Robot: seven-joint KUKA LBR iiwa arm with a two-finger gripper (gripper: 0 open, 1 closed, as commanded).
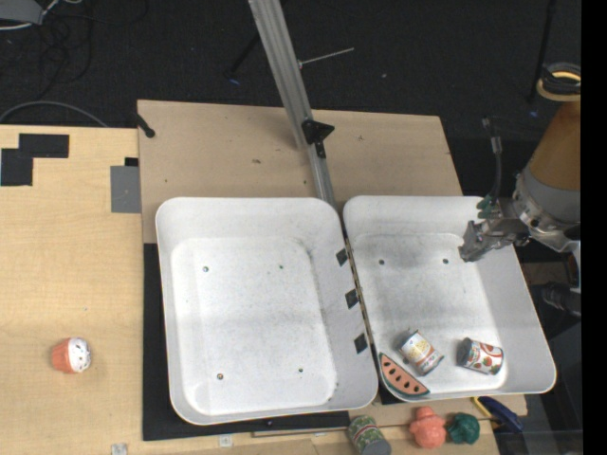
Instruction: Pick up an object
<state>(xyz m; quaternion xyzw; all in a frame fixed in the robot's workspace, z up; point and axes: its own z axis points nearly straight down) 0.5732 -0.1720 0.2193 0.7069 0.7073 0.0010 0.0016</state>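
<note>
- In the right bin (446,292), near its lower edge, lie three things: a small can (419,352) with a pale label, a second can (481,356) with red and white print to its right, and a watermelon slice toy (403,375) at the lower left corner. The print on the labels is too small to read.
- The gripper (473,245) hangs over the bin's upper right part, well apart from them, holding nothing; whether it is spread or pressed together cannot be told.
- The left bin (251,306) lies beside it.
- Below the bins sit a dark can (363,434), a pink toy (428,427) and a green toy (463,428).
- At the lower left of the frame rests an orange and white ball (71,355).
</note>
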